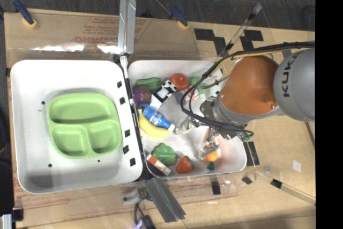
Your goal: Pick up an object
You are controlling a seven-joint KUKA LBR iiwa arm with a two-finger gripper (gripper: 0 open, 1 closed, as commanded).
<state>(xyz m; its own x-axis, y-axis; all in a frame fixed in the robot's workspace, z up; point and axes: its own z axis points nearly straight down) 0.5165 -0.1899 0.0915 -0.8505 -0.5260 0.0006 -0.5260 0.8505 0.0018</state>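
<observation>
Over the right bin the arm is lowered, its orange band hiding most of the wrist. The hand is seen near the bin's lower right; whether it is apart or together cannot be told, and nothing is seen held. An orange-and-white object lies just beneath it and is judged the likeliest target. A straight descent centred on that piece is advised, since the bin wall stands close beside it. The left bin is occupied by a green divided tray. Crowded toward the right bin's left side are noted a banana, a blue-and-white bottle, a green pepper, a red strawberry-like piece and a purple item. Loose cables are draped near the wrist and are judged a snag risk.
</observation>
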